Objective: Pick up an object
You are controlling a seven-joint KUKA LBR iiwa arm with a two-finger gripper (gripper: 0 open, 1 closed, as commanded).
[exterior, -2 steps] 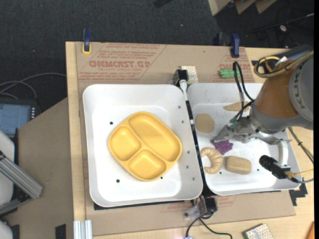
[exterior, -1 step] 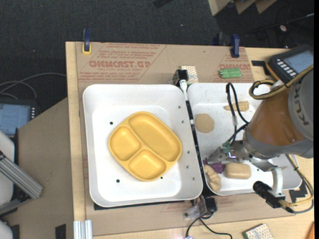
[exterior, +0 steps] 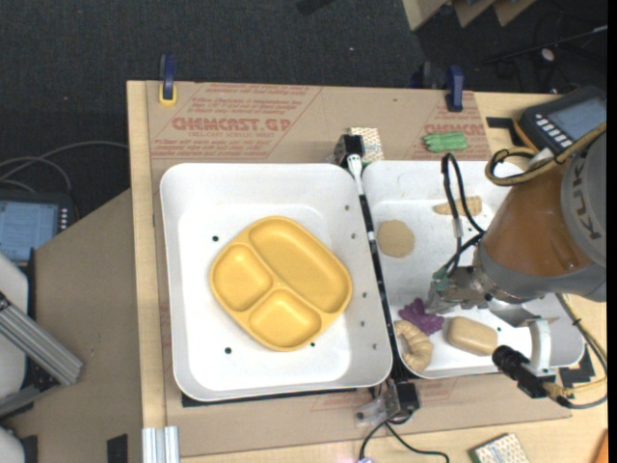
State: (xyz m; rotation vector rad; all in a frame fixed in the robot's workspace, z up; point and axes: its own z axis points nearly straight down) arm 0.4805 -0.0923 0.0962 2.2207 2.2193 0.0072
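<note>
While the arm is bent low over the right bin, its gripper is seen just above a purple object. Whether the fingers are open or closed cannot be told; they seem partly hidden by the wrist. Beside the purple object, a tan block and a peanut-shaped piece are found. A yellow divided tray is set in the left bin.

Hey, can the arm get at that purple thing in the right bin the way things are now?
Probably yes. The gripper hangs just right of the purple thing, nothing lies on it, and the croissant only crowds its lower side.
</note>
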